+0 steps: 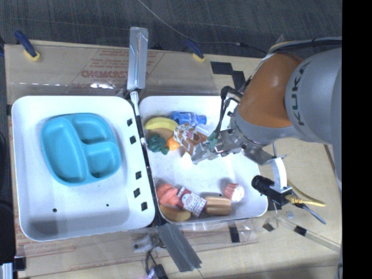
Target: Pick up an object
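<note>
My gripper is low in the right bin, near its middle. It sits right against a brown and white patterned object, which lies just to its left. A yellow banana, a blue crumpled packet, a green item and a small orange piece crowd around that object at the bin's back left. Whether the patterned object is gripped is hidden by the wrist.
Along the right bin's front edge lie a salmon-pink item, a red and white packet, a brown cylinder and a pink and white piece. The left bin holds a blue divided plate.
</note>
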### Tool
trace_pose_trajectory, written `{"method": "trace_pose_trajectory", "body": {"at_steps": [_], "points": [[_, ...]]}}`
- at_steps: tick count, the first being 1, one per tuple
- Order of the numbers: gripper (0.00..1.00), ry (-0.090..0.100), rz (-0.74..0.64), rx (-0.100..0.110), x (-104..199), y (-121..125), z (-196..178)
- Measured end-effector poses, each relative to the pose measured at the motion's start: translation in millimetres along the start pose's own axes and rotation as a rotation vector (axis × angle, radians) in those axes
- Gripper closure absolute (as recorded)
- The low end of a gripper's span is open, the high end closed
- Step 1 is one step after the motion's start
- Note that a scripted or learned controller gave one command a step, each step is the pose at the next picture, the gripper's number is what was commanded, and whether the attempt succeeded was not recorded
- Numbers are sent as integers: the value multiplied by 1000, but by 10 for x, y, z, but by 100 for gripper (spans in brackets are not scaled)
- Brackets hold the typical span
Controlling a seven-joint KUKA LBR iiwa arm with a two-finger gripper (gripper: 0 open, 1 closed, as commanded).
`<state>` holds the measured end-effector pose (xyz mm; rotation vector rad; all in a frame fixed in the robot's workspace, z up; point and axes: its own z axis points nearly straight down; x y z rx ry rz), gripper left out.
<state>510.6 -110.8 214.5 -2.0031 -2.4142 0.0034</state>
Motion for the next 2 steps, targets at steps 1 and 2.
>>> {"method": "trace_pose_trajectory", "body": {"at_steps": [1, 2], "points": [[100, -2, -50, -3, -24, 86, 37], [100, -2, -10, -3, 612, 606, -56]]}}
